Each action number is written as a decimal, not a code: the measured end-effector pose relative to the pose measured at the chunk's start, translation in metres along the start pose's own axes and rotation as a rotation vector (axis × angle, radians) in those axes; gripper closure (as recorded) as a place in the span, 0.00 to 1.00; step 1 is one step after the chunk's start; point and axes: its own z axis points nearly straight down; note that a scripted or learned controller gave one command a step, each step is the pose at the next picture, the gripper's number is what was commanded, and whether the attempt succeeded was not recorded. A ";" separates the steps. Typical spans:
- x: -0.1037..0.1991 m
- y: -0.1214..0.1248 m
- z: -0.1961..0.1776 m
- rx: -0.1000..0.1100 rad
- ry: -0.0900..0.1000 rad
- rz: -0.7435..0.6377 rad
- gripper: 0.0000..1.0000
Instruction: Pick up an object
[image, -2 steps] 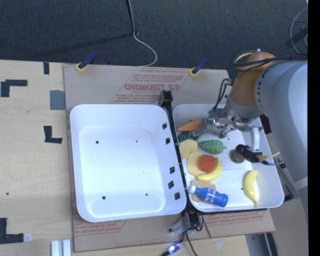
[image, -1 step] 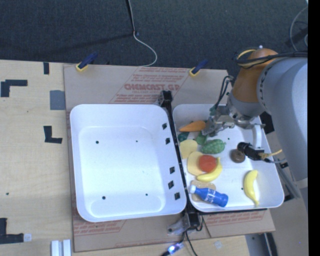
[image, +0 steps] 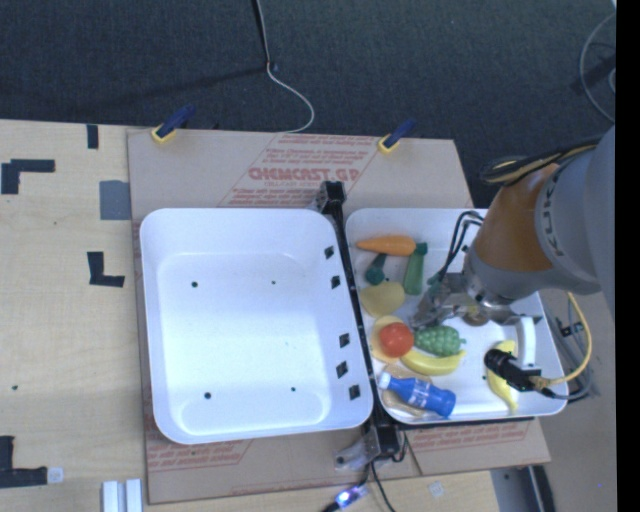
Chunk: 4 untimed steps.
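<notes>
The claw (image: 437, 303) hangs low in the right bin (image: 450, 222), just above the green bumpy fruit (image: 438, 340) lying against the banana (image: 430, 364). How far it is open I cannot tell. The fruit is probably light, hard plastic; grip across its middle.

Robot lab: white bins (image: 240, 225) on clamped cardboard sheet (image: 290, 165), taped markers on table (image: 50, 300), loose cable (image: 285, 85).
</notes>
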 end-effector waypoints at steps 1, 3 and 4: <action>0.004 0.093 0.000 -0.014 -0.003 -0.007 1.00; 0.175 0.112 -0.099 -0.007 -0.001 -0.009 1.00; 0.223 0.112 -0.247 -0.022 0.001 -0.011 1.00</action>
